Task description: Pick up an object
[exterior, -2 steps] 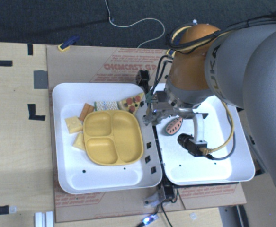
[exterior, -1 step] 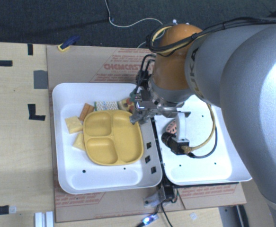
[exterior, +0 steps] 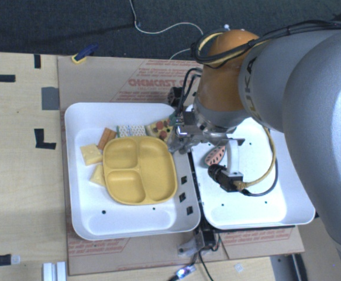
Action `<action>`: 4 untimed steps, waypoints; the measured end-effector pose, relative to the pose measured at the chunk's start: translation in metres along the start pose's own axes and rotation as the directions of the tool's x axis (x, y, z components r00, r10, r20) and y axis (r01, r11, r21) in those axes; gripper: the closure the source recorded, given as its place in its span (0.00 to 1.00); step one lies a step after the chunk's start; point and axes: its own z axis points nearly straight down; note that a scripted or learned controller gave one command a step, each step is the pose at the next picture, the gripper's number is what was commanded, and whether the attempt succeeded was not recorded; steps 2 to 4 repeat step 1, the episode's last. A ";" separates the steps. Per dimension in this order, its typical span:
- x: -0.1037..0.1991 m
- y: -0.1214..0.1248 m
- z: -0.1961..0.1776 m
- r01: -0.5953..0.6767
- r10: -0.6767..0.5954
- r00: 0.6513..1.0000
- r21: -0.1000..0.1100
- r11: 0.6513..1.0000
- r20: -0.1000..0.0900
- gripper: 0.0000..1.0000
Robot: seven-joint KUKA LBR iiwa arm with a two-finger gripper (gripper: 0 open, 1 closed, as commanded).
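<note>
The hand [exterior: 180,134] is seen at the 2 o'clock corner of the left bin [exterior: 129,218], under the orange-banded wrist. Whether it is released or clenched cannot be told, since the wrist covers it, and nothing is seen held.

The nearest candidate for picking is judged to be the small multicoloured piece [exterior: 158,127], lying at 1 o'clock of the yellow divided plate [exterior: 140,170] and just beside the hand. A red-and-white patterned item [exterior: 216,155] lies in the right bin [exterior: 258,206], at 4 o'clock of the hand.

For a clean grasp, the hand should be centred over one piece only. The bin wall and the plate rim are close, so a collision or a pinch on the plate edge should be guarded against. The tan blocks [exterior: 91,154] at 9 o'clock of the plate are flat and are judged harder to catch.

Both bins are carried on a printed cardboard sheet [exterior: 152,78] laid over the pale desk [exterior: 18,174], which is marked with black shapes. Dark flooring is seen at 12 o'clock, crossed by a thin white cable [exterior: 158,29].
</note>
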 end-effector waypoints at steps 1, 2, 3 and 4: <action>0.009 0.000 0.006 0.000 0.000 1.000 0.000 1.000 0.001 1.00; 0.009 0.000 0.006 0.000 0.000 1.000 0.000 1.000 0.001 1.00; 0.009 0.000 0.006 0.000 0.000 1.000 0.000 1.000 0.001 1.00; 0.009 0.000 0.006 0.000 0.000 1.000 0.000 1.000 0.001 1.00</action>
